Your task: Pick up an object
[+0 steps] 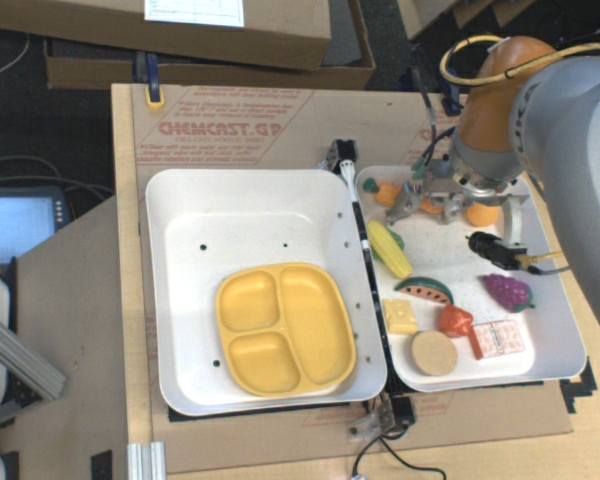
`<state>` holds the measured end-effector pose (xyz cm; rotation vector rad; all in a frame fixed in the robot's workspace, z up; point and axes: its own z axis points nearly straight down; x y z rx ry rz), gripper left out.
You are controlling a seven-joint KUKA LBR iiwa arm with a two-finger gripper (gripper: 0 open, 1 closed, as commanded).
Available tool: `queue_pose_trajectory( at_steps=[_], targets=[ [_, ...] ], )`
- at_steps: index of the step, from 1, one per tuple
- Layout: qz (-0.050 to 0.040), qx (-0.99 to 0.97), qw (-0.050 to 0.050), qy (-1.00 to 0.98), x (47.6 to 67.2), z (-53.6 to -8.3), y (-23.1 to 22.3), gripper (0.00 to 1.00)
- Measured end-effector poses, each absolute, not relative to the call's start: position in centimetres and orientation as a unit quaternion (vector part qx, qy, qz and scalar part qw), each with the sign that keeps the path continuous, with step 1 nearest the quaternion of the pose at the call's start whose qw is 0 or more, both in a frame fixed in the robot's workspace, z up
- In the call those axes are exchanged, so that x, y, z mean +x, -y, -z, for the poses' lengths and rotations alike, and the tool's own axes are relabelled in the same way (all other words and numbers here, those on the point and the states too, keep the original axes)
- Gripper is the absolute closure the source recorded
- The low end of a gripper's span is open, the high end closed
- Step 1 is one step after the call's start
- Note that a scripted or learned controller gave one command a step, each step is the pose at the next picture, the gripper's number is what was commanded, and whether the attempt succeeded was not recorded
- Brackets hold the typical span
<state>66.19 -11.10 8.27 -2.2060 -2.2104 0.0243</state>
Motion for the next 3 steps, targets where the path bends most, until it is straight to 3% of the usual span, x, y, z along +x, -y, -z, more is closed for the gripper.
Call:
queue_pose_trajectory(
  at_steps=[2,3],
  targets=[
    [-0.0042,-0.707,0.012,0.707,66.2,-8.1,18.1,0.0],
    [0.0034,-0.708,0.005,0.707,59.6,-8.6,22.0,0.0]
  ],
)
